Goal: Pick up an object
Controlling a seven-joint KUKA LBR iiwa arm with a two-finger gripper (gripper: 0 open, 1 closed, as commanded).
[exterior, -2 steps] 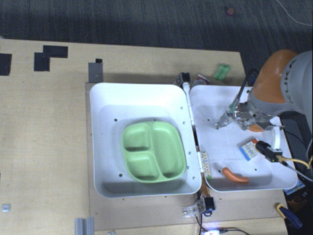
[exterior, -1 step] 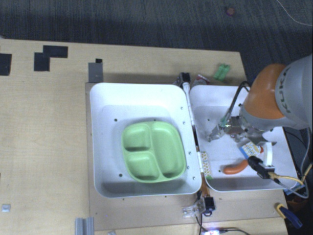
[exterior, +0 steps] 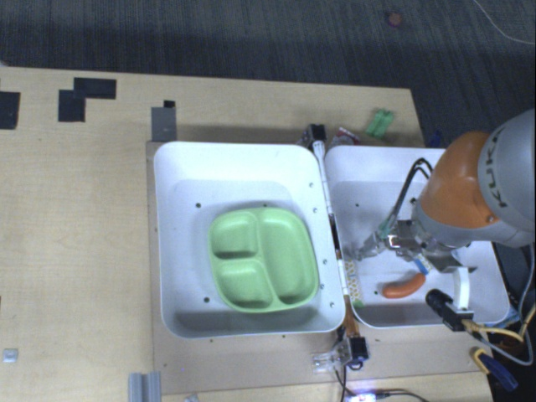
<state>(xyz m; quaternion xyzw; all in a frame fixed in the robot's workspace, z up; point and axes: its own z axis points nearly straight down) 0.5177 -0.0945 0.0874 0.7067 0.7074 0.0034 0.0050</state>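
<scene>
A: Where does the pick stand?

B: Early, I judge; the arm point(exterior: 469, 187) reaches in from the right of the frame and hangs over the right bin point(exterior: 368, 174), but nothing is lifted that I can see; the jaws point(exterior: 414, 254) sit low in that bin, under the wrist, and whether they are spread or pressed together I cannot tell; the wrist and cables blur that part.

A: And the thing to take?

B: The likeliest is the orange sausage-shaped object point(exterior: 403, 288); it lies on the floor of the right bin, toward the lower right of the frame, just below the jaws; whether they touch it I cannot tell.

A: Anything in the other bin?

B: A green divided plate point(exterior: 263, 258) lies flat in the left bin point(exterior: 176, 224), centre of the frame, well apart from the arm; a small green item point(exterior: 379, 123) rests on the table point(exterior: 75, 241) above the bins.

A: So what is left?

B: Closing on something, then raising it clear; none of that shows as done.
</scene>
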